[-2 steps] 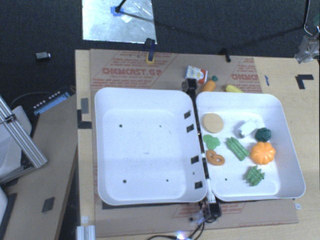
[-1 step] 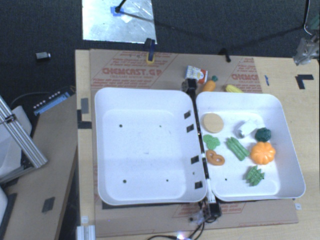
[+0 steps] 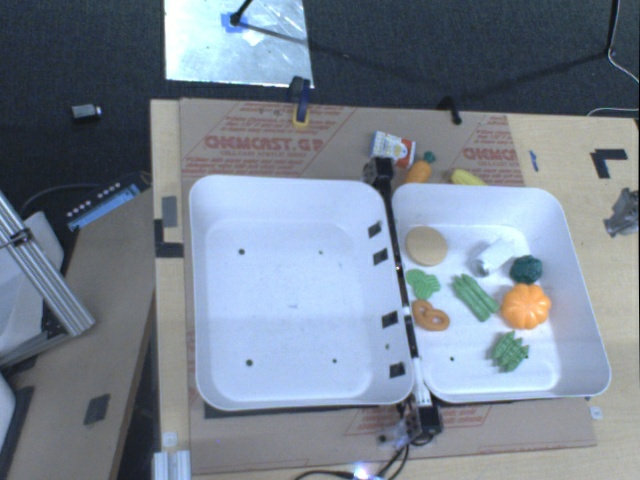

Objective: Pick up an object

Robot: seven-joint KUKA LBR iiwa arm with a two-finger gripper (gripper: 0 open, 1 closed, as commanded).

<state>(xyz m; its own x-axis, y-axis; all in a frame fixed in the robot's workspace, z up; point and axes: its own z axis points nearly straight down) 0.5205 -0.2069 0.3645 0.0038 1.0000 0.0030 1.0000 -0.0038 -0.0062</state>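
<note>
Green bean pod [image 3: 473, 297] lies diagonally, upper-left to lower-right.

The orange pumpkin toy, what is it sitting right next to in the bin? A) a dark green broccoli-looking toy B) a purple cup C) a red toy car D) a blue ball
A: the orange pumpkin lies in the right bin with the dark green broccoli-looking toy just above it in the camera view, so close that they may touch.
</note>
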